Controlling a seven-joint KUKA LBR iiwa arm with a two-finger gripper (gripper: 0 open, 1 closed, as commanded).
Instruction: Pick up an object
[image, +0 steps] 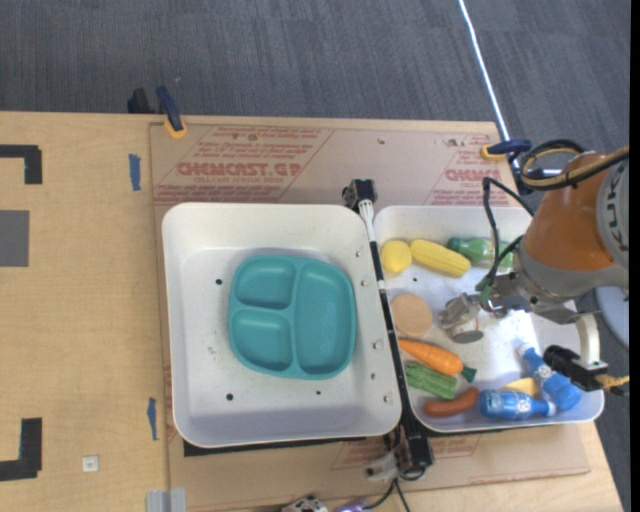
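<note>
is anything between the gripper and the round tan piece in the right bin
Nothing visible does. The gripper hangs low in the right bin, just right of the tan piece, with bare bin floor between them. The carrot lies below, out of the way.

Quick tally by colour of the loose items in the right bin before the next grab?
Yellow: 2, lemon, corn cob
Orange: 1, carrot
Green: 2, bottle, green vegetable
Tan: 1, round disc
Red: 1, sausage
Blue: 1, bottle
Total: 8 clearly visible
</note>
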